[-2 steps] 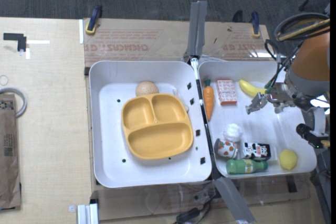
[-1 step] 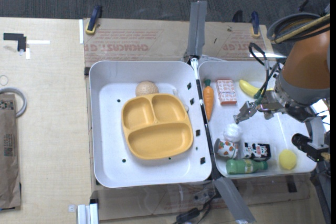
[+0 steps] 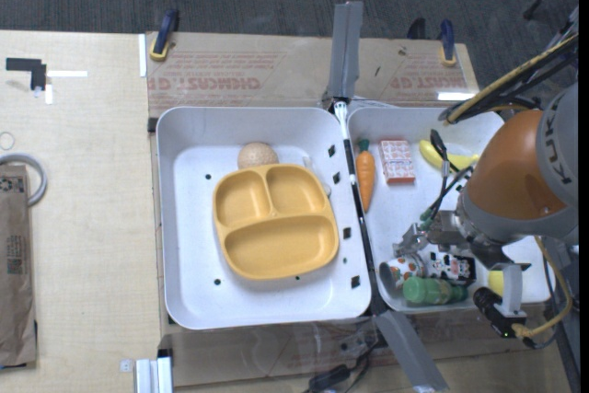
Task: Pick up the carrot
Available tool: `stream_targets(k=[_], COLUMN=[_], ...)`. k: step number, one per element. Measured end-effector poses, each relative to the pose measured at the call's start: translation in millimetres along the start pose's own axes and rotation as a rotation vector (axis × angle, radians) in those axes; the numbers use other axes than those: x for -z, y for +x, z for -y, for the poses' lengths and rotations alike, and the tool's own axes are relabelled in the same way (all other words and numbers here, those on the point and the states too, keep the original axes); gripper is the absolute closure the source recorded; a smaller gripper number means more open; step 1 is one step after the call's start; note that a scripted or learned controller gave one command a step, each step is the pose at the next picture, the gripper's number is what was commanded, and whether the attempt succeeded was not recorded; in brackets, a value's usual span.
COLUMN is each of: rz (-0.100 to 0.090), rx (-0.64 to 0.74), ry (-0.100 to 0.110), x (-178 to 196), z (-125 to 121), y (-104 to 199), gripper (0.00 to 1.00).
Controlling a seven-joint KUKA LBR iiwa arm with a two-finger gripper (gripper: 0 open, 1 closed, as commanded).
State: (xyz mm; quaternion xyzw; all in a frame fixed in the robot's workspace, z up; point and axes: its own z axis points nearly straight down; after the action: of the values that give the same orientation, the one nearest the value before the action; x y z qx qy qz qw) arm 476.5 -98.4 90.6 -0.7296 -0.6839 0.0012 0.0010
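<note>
The orange carrot (image 3: 365,179) lies in the right bin (image 3: 402,212) against its left wall, with its green top pointing to the far side. My gripper (image 3: 411,246) hangs low over the near part of that bin, to the right of the carrot and nearer the front, apart from it. Nothing of the carrot is in the gripper. The arm's orange band (image 3: 515,170) and wrist cover much of the bin's right side.
A red-and-white box (image 3: 397,161) lies just right of the carrot, with a yellow banana (image 3: 440,155) beyond it. A green object (image 3: 431,291) and a small printed item (image 3: 402,272) sit under the gripper. The left bin (image 3: 189,225) holds a yellow divided plate (image 3: 274,222) and a beige ball (image 3: 257,156).
</note>
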Motion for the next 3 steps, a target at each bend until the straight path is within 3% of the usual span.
stream_targets(k=[1, 2, 3], rz=[0.002, 0.002, 0.002], rx=[-0.103, -0.281, -0.488], ry=[0.0, 0.003, 0.001], x=[168, 100, 99], z=[2, 6, 7], y=[36, 84, 99], gripper=[0.0, 0.0, 0.0])
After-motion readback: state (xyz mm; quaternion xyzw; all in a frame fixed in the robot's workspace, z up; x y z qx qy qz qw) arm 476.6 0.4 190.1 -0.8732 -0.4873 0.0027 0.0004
